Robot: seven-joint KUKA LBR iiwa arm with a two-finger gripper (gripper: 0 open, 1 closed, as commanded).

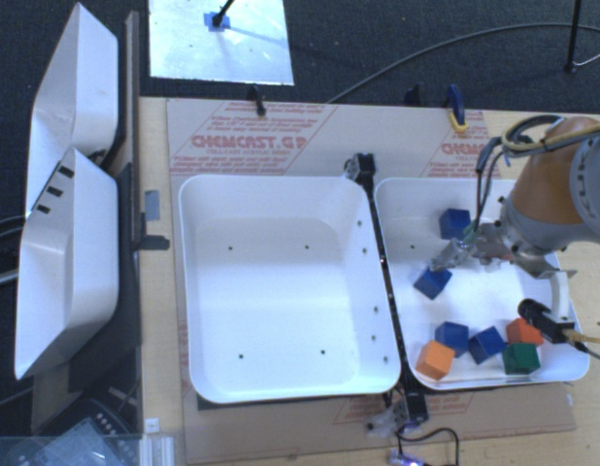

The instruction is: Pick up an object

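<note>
My tool [462, 250] hangs at the right of the frame, just above a blue block [432, 282] in the right bin [407, 202]; I cannot tell its state, so my grab may slip off

Blocks [478, 344] in right bin [407, 223]

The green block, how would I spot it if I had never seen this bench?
Find the right-hand white bin, then its near right corner, where several blocks cluster. The green block is the rightmost one, just below a red-orange block and right of a blue block. It is the only green one.
</note>
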